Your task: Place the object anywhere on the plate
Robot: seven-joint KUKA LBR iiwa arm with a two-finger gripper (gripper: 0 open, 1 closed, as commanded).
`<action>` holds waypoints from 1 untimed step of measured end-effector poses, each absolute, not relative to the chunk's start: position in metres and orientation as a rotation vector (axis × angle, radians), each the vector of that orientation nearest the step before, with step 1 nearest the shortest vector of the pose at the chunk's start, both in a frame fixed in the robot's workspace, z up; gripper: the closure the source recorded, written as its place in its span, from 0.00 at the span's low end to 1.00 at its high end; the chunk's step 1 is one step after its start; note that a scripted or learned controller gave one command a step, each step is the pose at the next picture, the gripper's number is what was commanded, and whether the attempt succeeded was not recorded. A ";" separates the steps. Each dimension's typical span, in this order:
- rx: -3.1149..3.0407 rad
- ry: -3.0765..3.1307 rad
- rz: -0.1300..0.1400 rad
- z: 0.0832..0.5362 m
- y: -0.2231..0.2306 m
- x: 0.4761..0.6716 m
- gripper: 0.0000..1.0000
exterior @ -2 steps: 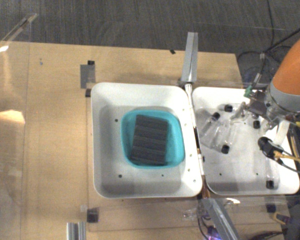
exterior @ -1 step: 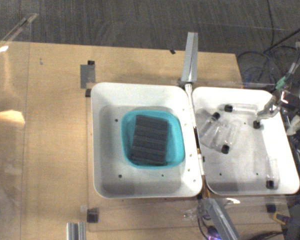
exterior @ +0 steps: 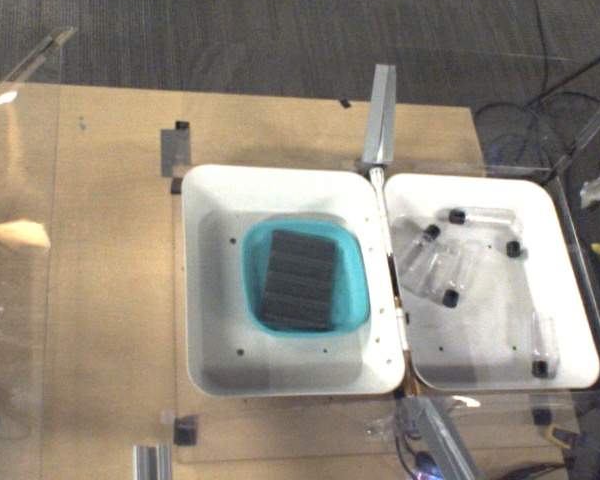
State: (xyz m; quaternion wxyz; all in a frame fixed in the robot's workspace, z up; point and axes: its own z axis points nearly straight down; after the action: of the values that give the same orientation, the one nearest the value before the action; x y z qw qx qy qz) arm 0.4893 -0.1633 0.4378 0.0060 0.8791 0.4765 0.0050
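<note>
A teal plate (exterior: 253, 268) sits in the left bin (exterior: 206, 308), roughly at its middle and a little toward the far wall. On the plate lies the object, a dark grey ribbed block (exterior: 300, 279). It rests flat with its long side running near to far and slightly tilted, and all of it lies inside the plate's rim. The teal surface shows on both sides of the block, more of it on the right.

The right bin (exterior: 490, 343) touches the left one along their shared edge. It holds several clear vials with black caps. One vial (exterior: 488, 215) lies along the far wall. A cluster (exterior: 438, 265) lies near the left wall, though the clear plastic blurs into the white floor, so there may be two or three in it. A further vial (exterior: 543, 340) lies near the right front corner.

Both bins stand on a tan table (exterior: 100, 328). A grey metal bar (exterior: 381, 113) rises from the far end of the seam between them. Dark cables (exterior: 540, 98) trail over the floor beyond the table's far right corner.

Whether the end effector is released or clenched cannot be told from this view.
</note>
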 end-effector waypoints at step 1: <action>2.818 1.366 0.011 0.436 -0.197 0.489 0.00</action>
State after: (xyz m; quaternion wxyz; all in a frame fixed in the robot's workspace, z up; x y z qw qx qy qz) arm 0.4887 -0.1969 0.4358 0.0048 0.8998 0.4363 0.0035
